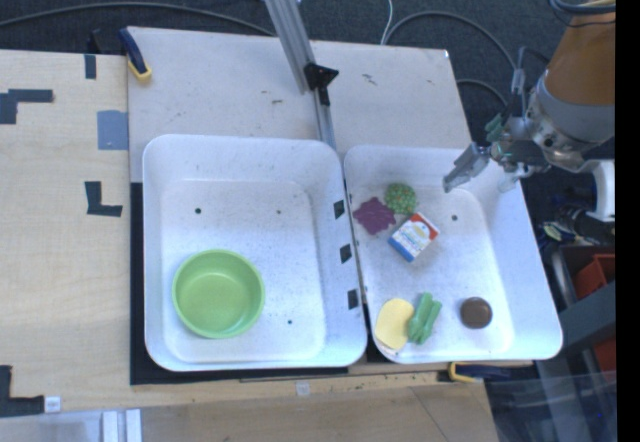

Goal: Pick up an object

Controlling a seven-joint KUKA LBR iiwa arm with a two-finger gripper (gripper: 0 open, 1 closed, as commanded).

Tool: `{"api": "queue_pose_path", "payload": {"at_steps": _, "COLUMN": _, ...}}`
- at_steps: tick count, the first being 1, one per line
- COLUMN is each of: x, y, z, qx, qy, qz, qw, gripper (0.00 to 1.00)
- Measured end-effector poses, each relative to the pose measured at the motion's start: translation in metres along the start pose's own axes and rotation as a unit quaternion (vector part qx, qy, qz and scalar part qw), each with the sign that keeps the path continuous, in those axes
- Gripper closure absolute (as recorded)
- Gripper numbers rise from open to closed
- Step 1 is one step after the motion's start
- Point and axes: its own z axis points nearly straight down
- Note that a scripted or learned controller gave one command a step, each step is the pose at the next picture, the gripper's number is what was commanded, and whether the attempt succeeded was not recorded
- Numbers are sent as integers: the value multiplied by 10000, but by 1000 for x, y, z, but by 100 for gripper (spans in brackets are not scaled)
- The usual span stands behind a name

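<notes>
Evidently nothing was picked yet: the end effector (pixel 468 170) hung at two o'clock over the right bin (pixel 520 260), its opening impossible to judge and nothing seen in it, while the carton (pixel 413 236), ball (pixel 401 197) and other objects lay untouched toward seven o'clock.

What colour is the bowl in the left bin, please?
The bowl is light green, clear in the camera view.

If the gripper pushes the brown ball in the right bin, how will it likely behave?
The brown ball looks round and smooth, so it would probably roll. It sits apart from the green piece, with bare floor around it. Small, so likely light.
</notes>
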Motion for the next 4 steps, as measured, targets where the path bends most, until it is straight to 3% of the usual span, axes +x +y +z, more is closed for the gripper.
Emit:
{"api": "queue_pose_path", "payload": {"at_steps": 1, "x": 0, "y": 0, "z": 0, "qx": 0, "qy": 1, "qz": 0, "qw": 10000, "gripper": 0}}
{"api": "queue_pose_path", "payload": {"at_steps": 3, "x": 5, "y": -2, "z": 88, "qx": 24, "qy": 1, "qz": 6, "qw": 10000, "gripper": 0}}
{"api": "queue_pose_path", "payload": {"at_steps": 4, "x": 12, "y": -4, "z": 151, "qx": 36, "qy": 6, "qz": 4, "qw": 10000, "gripper": 0}}
